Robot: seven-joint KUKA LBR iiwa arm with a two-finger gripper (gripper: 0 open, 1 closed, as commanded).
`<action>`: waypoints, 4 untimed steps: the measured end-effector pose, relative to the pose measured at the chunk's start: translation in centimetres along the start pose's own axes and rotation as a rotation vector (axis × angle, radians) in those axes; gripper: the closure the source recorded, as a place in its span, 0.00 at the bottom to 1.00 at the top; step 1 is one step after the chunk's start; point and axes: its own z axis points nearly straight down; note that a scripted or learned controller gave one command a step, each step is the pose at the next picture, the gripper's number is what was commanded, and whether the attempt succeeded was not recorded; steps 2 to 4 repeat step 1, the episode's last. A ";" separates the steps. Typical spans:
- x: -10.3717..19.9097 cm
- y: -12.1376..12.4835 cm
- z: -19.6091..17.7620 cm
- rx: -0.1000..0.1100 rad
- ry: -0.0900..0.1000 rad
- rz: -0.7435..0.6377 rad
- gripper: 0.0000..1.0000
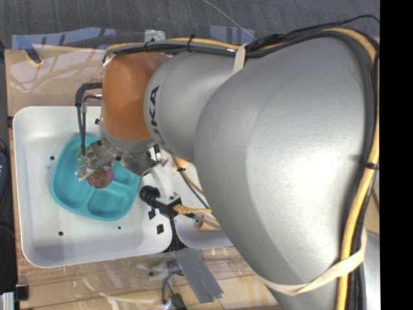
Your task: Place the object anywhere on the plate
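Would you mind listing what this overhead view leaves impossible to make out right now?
- Right bin: mostly hidden under the grey arm; only a rim corner shows.
- Gripper: small and cluttered over the teal plate; its finger state is unreadable.
- Dark reddish object: beside the gripper above the plate; whether it is gripped or resting cannot be told.
- Plate's far edge: covered by the wrist and orange band.
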 end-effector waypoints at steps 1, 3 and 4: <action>-0.1 0.0 0.0 0.000 -0.001 0.001 0.00; -0.1 0.0 0.0 0.000 -0.001 0.001 0.00; -0.1 0.0 0.0 0.000 -0.001 0.001 0.00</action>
